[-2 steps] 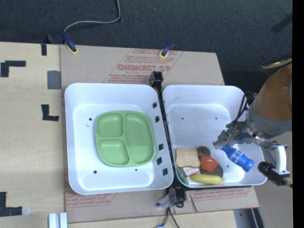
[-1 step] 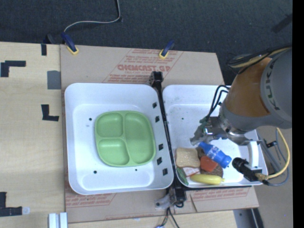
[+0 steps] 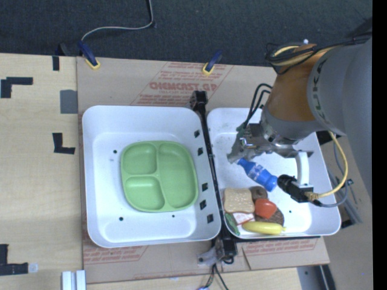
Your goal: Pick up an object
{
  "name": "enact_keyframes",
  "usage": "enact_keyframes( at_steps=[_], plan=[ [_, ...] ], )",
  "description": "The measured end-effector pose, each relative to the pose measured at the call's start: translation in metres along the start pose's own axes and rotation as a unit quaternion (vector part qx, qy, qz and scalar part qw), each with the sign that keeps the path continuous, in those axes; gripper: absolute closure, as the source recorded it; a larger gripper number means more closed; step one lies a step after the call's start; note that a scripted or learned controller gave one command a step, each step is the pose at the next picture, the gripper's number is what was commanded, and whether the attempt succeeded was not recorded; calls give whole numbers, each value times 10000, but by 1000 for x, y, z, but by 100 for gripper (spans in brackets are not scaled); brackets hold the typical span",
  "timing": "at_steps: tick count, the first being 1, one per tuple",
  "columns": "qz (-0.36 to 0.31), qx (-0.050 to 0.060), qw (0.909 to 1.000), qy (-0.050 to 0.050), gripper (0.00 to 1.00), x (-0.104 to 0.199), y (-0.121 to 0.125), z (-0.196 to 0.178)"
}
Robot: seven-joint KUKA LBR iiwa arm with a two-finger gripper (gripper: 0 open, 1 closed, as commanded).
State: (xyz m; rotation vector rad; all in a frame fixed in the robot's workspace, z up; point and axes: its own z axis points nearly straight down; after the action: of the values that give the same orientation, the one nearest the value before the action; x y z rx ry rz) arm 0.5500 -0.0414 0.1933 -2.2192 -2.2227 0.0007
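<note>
camera view: a cardboard-covered bench [image 3: 42, 162] bears two white bins before a dark floor. the left bin [image 3: 100, 222] holds a green divided plate [image 3: 159, 176]. in the right bin [image 3: 323, 219], the gripper [image 3: 240, 150] hangs low; how far it is open i cannot tell. a blue bottle [image 3: 259, 174] lies just beside it, toy food [image 3: 254, 211] nearer the front.

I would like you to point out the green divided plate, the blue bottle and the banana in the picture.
green divided plate [image 3: 159, 176]: camera view, on the ridge where its compartments meet.
blue bottle [image 3: 260, 174]: camera view, on the middle of its body.
banana [image 3: 263, 228]: camera view, on the middle of its yellow length.
</note>
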Motion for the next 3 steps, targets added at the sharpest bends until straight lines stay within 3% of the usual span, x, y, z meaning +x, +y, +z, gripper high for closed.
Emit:
enact_keyframes(
  at_steps=[1, 2, 3],
  plan=[
    [0, 3, 10000, -2, 0, 0, 0, 0],
    [10, 7, 10000, -5, 0, -35, -39, 9],
    [6, -69, 10000, -1, 0, -74, -29, 104]
  ],
)
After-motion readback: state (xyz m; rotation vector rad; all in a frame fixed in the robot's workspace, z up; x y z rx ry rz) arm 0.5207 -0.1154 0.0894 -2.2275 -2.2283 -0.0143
